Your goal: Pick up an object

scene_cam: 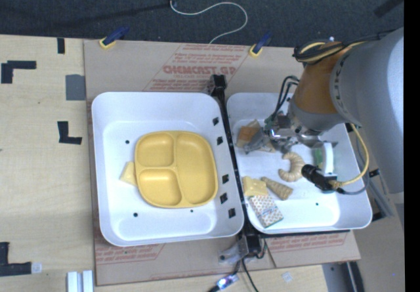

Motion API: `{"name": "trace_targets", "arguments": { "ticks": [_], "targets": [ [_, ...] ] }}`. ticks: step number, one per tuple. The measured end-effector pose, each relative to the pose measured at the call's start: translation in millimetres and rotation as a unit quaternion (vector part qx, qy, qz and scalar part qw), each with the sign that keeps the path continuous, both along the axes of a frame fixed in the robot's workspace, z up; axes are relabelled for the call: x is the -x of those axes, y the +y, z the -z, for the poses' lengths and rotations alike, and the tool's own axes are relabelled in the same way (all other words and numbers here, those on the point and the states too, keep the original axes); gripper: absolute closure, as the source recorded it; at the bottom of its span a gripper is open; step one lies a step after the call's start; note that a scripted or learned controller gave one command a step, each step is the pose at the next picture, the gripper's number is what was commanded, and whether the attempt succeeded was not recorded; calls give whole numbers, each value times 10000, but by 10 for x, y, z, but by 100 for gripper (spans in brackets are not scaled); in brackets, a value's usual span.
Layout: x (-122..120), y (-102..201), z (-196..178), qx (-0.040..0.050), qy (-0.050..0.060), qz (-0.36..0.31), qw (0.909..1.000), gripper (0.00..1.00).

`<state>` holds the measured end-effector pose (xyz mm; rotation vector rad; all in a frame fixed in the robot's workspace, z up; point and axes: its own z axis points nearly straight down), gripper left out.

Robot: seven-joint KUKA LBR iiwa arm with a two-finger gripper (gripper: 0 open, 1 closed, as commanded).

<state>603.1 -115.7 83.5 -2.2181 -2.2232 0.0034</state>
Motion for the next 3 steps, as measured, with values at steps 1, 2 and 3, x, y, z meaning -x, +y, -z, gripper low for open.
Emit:
{"name": "trace_targets", "arguments": {
  "ticks": [1,2,3],
  "targets": [
    [-3,0,-111,3,-5,-2,10000,100],
    [23,-4,-537,-3,-23,9,10000,100],
    [-38,-31,-1147,0,-29,6,10000,100]
  ]
}}
